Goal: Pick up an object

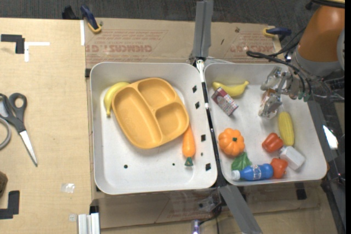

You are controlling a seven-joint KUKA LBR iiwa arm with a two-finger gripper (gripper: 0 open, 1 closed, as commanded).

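The metal tool [272, 97] hovers in the right bin [315, 123], near its back right; whether it is spread I cannot tell. Just beside it lies a smooth yellow corn cob [286, 127], long axis running front to back. Bare white floor lies left of the tool, towards a curved banana [232, 88].

Right bin [315, 118]: crowded. Obstacles: banana [231, 88] and small can [225, 101] at upper left; pumpkin [231, 141] at centre; corn cob [286, 127], red pepper [272, 143], white block [293, 157] and blue bottle [255, 172] along the right and near sides. Open floor between can and corn.
Left bin [104, 172]: divided yellow plate [148, 112] fills the middle, carrot [188, 145] beside it; near strip free.
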